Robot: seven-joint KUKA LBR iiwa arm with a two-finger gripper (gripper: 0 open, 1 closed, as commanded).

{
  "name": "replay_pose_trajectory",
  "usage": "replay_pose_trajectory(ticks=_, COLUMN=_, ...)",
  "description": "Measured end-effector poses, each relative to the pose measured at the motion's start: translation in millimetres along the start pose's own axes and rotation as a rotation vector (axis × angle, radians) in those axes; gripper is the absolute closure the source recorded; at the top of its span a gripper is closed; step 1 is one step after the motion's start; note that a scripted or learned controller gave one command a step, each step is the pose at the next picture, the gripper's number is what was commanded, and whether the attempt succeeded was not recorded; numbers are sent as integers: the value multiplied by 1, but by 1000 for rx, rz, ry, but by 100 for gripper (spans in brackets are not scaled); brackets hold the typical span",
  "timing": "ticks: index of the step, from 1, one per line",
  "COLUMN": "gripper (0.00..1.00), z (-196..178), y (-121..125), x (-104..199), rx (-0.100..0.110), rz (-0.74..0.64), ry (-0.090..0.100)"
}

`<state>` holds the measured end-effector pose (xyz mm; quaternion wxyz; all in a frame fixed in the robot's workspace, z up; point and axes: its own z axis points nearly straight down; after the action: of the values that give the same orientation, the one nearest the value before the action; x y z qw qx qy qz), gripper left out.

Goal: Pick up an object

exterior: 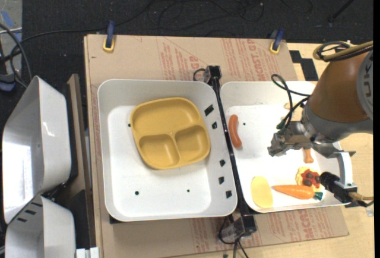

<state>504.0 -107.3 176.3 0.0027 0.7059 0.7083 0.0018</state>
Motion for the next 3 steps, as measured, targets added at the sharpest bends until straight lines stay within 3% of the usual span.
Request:
replay_pose_trajectory(ticks=1, gripper=100, z=-43, y=2, x=0, rx=2, rz=0, ry=0)
replay_pose_trajectory(ticks=3, gripper=100, z=-58, y=6, x=123, rx=6, rz=-6, ry=3)
